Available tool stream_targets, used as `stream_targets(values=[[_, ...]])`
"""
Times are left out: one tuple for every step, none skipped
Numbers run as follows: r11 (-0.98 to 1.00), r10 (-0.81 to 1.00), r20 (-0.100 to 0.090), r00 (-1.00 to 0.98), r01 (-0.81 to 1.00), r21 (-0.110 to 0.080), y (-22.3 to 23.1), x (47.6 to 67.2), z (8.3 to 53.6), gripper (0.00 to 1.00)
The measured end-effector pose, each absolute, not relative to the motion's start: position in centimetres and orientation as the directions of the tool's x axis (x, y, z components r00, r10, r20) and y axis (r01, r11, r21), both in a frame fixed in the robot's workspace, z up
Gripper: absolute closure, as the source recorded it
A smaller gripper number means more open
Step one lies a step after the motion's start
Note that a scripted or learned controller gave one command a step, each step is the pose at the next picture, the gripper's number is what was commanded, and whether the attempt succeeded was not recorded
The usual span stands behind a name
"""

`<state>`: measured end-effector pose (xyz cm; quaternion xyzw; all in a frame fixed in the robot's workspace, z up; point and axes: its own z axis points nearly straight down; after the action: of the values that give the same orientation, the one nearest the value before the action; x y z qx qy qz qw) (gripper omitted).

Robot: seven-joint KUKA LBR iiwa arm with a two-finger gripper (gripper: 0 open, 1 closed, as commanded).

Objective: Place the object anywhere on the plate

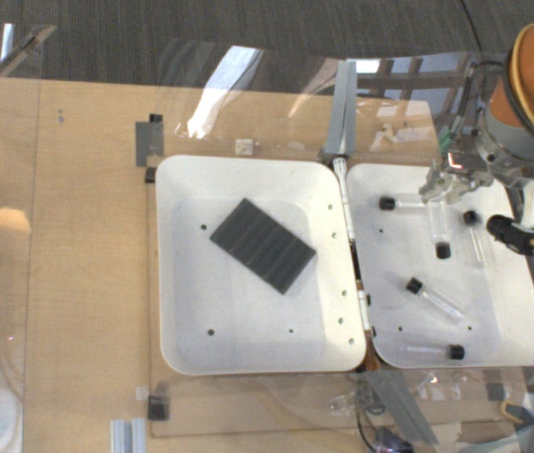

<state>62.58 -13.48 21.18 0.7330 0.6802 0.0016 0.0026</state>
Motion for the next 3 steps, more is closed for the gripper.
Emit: stream_targets(values=[[0.021, 1.000, 0.000, -0.021, 1.000, 0.002, -10.5, 63.4, 15.4, 1.00], [0.280, 0.960, -0.001, -0.280, 0.960, 0.007, -2.6, 61.5, 18.6, 1.00], [0.387, 0.922, -0.002, -0.387, 0.922, 0.008, 2.1, 59.6, 18.6, 1.00]])
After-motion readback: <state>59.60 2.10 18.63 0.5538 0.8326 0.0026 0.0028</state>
